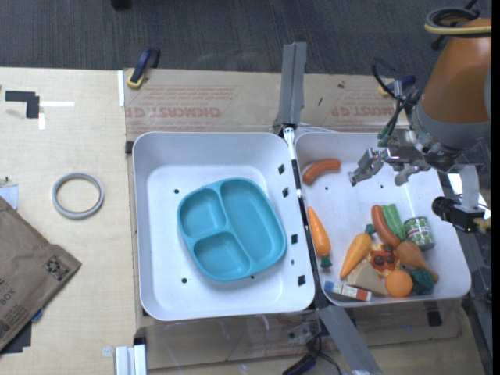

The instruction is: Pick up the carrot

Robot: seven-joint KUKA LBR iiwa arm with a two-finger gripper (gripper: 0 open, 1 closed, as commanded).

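Two orange carrots lie in the right bin (445, 198). One carrot (317, 233) rests along the bin's left wall. The other carrot (355, 250) lies tilted next to a pizza slice (373, 266). A third carrot-like piece with green leaves (416, 258) sits near the front right. My gripper (382, 173) hangs over the far part of this bin, up and right of both carrots, apart from them. Its fingers stand open with nothing between them.
Also in the right bin are a sausage (321, 169) at the far left, a red and green piece (387, 222), a tin can (419, 232), an orange (399, 283) and a small box (348, 291). The left bin (156, 209) holds a blue divided plate (231, 227). A tape roll (78, 194) lies on the bench.
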